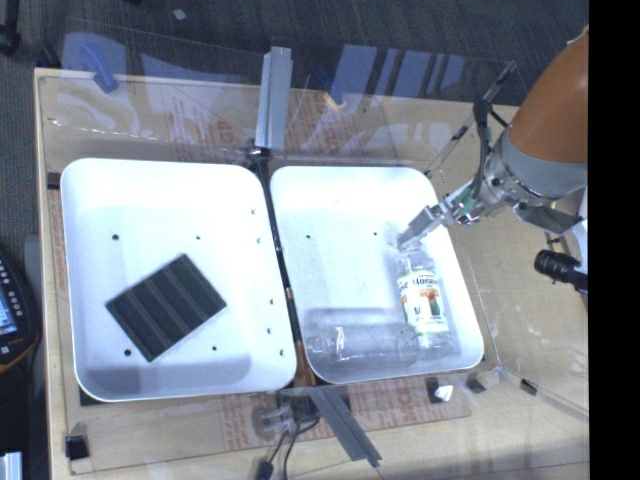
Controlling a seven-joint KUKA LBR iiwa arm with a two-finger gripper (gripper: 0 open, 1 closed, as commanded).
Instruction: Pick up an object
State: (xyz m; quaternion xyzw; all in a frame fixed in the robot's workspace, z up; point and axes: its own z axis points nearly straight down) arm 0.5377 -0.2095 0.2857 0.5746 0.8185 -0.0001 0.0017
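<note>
The gripper (pixel 412 232) reaches in over the right bin (pixel 330 193) from its right rim, slanting down toward the bin's middle right. Its tip hangs just above the cap end of a clear bottle (pixel 423 303); whether the tip touches the bottle cannot be told, and whether the gripper is spread or pressed together cannot be told either, as it appears as one narrow grey shape. Nothing is seen pinched in it. Behind it the grey wrist and the orange band of the arm (pixel 545 118) stand over the bench (pixel 520 308) beyond the bin's far right corner.

The clear bottle lies on its side along the right bin's right wall, neck toward the far edge, with a white label printed in red and green facing up. At its base, a second clear bottle (pixel 362 341), without a readable label, lies across the near edge of the same bin; the two bottles meet or nearly meet at the near right corner.

The left bin (pixel 150 193) holds a dark ribbed rectangular slab (pixel 166 306), lying flat and turned at a slant near the near left corner.
</note>
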